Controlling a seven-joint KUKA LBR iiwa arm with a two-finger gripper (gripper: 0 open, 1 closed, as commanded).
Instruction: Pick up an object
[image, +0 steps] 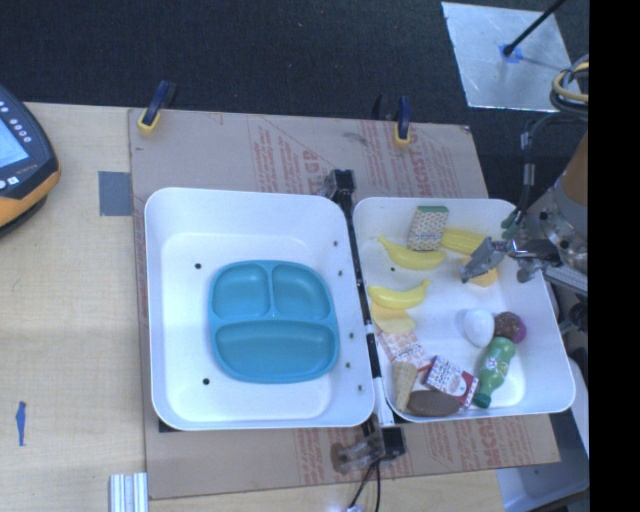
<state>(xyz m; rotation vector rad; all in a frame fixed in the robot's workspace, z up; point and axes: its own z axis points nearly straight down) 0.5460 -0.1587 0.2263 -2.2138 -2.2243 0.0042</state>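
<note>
My gripper (480, 266) reaches in from the right over the upper right part of the right bin (556, 398). Its dark fingers hang over a small yellow piece (486, 279) near the bin's right wall. Two bananas lie to its left, one (410, 257) higher and one (398, 295) lower. A green-and-tan box (428, 227) and a yellow block (460, 240) sit at the bin's top. Lower down are a white egg (477, 324), a dark red ball (510, 326) and a green bottle (493, 371).
The left bin (170, 300) holds a blue divided plate (273, 321). A red-and-white packet (446, 380), a brown item (432, 403), a cone-like piece (404, 380) and a wrapper (400, 346) crowd the right bin's lower left. Clamps (402, 118) hold the cardboard's far edge.
</note>
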